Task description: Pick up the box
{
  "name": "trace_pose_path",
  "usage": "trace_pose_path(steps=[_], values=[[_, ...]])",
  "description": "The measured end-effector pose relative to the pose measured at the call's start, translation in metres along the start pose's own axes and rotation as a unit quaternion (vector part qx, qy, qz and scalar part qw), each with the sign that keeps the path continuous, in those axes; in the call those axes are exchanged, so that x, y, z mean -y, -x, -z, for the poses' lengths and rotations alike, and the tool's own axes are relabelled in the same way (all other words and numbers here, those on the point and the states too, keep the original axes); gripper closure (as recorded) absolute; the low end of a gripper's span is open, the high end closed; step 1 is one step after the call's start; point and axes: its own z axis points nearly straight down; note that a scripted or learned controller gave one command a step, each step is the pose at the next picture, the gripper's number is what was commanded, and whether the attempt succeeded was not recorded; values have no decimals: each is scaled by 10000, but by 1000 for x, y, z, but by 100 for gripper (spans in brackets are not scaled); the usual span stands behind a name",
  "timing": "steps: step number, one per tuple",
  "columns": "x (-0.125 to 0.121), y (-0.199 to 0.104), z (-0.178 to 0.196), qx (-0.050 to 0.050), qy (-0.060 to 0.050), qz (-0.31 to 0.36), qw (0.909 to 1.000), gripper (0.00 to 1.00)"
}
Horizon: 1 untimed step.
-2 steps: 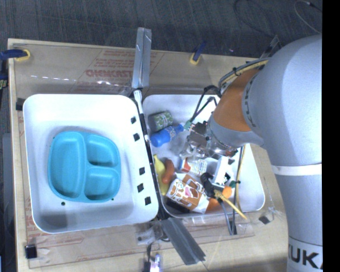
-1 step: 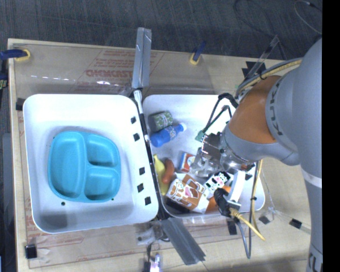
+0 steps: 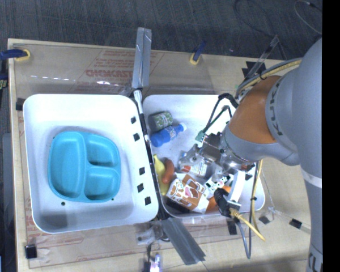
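The box [image 3: 187,192] lay flat near the front wall of the right bin [image 3: 187,103], printed face up, crowded by an orange item [image 3: 168,170] to its left. The pincer [image 3: 207,162] hung just above and beside the box's far edge; its opening could not be determined, and no object was visible in it. A good grasp likely required a straight descent over the box's narrow sides. Open room existed toward the bottle [image 3: 168,135]; the front wall limited clearance.
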Motion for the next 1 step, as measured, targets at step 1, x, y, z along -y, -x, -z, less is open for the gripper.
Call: trace_pose_path(steps=[1], values=[[-39,10,-71,-21,53,44,10000,0]])
